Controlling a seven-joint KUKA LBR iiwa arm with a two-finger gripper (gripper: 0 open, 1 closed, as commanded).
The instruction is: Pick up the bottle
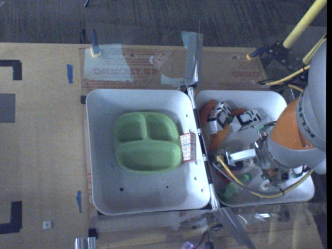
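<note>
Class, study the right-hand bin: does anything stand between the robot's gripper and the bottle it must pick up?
Nothing visible does. The gripper sits low in the right-hand white bin, and the green glossy object that may be the bottle lies right beside it. The grey arm hides part of the bin.

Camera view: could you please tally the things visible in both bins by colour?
Green: 2, divided plate and small item
Black-and-white: 2, left piece, right piece
Orange: 1, long item
Red-and-white: 1, packet
Total: 6 visible; the arm may hide more
</note>
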